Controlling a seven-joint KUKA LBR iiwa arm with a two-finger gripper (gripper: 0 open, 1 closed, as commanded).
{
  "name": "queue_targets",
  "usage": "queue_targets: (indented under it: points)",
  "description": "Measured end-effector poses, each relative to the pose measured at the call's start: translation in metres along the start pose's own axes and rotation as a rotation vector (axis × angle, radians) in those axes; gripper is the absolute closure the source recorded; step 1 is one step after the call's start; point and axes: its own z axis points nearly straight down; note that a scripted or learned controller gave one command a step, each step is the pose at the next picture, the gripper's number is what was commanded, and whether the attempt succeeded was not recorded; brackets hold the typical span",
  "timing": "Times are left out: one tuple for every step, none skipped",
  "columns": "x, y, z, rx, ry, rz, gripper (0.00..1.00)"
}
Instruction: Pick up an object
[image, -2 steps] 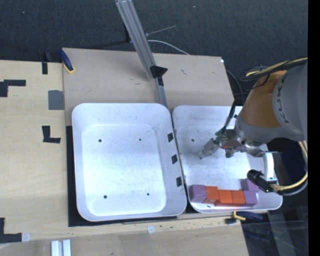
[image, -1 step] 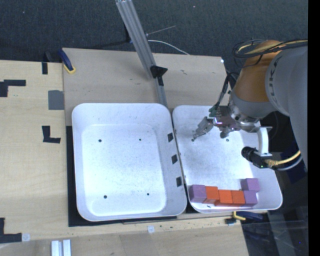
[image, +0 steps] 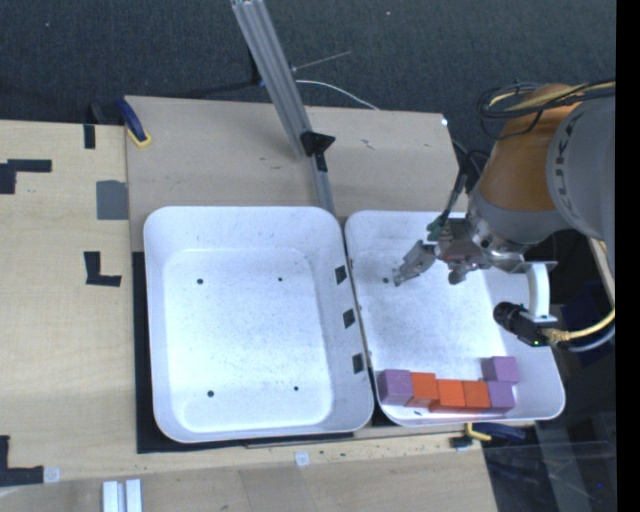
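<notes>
Purple and orange blocks (image: 450, 390) lay in a row along the right bin's (image: 420, 320) near edge, well apart from the gripper (image: 432, 268). Gripper hung over the bin's far half, fingers spread wide, holding nothing.

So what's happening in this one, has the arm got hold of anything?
Not as far as the view shows. The arm's gripper hangs over the upper part of the right bin, fingers spread, with nothing between them. The blocks lie in a row along that bin's near edge: a purple block, two orange blocks, and a stacked pair of purple blocks in the corner. They sit well apart from the gripper. The left bin sits alongside.
</notes>
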Motion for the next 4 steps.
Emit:
queue_targets:
  points:
    - [0.007, 0.002, 0.013, 0.003, -0.001, 0.000, 0.00]
    - [0.017, 0.011, 0.019, 0.001, -0.002, 0.000, 0.00]
    - [0.058, -0.032, 0.019, 0.003, 0.000, -0.003, 0.00]
    - [0.104, -0.068, 0.019, 0.005, 0.001, -0.004, 0.00]
